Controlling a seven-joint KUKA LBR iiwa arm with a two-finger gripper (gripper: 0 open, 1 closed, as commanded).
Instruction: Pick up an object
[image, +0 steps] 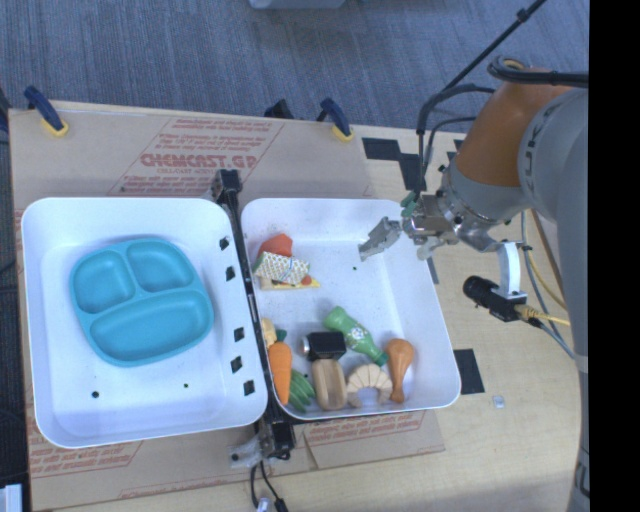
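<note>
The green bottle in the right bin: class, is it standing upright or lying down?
Lying down. The green bottle lies on its side on the bin floor, slanting, among the other toys.

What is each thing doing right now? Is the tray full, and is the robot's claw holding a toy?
Blue three-part plastic tray: lying flat in the left white bin, nothing in its parts.
Metal two-finger gripper: above the right white bin, nothing between its fingers.
Green toy bottle: lying on its side.
Orange toy carrot: lying by the bin wall.
Tan toy drumstick: lying in the bin's near corner.
</note>
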